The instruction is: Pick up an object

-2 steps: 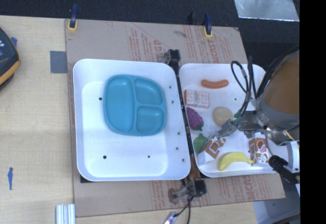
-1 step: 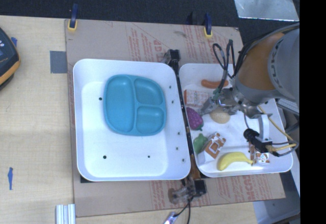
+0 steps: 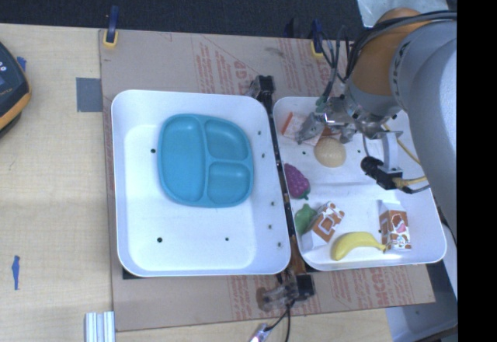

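While the gripper (image 3: 330,124) hovers, the right bin (image 3: 423,212) holds a banana (image 3: 356,245) (yellow).

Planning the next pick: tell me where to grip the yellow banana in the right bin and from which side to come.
Grip the banana across its thick middle, coming straight down from above. It lies flat and curved near the right bin's front wall, its long axis running left to right, so the fingers would likely close front to back. One carton sits close on its left and another on its right, leaving the ends crowded.

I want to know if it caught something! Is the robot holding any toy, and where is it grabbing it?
It cannot be told. The end effector hangs just above the round tan object in the right bin, but no grip is visible.
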Robot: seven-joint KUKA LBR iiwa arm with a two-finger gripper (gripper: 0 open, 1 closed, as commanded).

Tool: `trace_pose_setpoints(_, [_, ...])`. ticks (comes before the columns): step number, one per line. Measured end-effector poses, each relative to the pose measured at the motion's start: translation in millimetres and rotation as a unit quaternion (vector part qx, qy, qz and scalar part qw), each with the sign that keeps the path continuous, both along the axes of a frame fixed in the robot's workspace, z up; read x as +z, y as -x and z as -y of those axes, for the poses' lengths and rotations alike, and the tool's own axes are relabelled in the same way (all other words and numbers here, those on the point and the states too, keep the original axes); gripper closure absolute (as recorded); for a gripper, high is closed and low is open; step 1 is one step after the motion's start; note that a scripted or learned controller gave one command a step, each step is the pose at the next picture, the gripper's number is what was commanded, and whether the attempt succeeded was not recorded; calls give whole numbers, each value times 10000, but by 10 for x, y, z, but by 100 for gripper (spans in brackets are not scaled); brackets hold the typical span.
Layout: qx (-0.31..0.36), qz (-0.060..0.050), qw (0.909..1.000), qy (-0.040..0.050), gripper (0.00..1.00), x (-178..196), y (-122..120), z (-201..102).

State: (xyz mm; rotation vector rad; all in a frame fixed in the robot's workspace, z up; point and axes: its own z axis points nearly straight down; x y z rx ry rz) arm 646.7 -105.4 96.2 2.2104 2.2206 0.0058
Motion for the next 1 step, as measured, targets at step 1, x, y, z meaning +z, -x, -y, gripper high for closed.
trace_pose_setpoints(1, [-6, -73, 10000, -20, 0, -42, -90, 164])
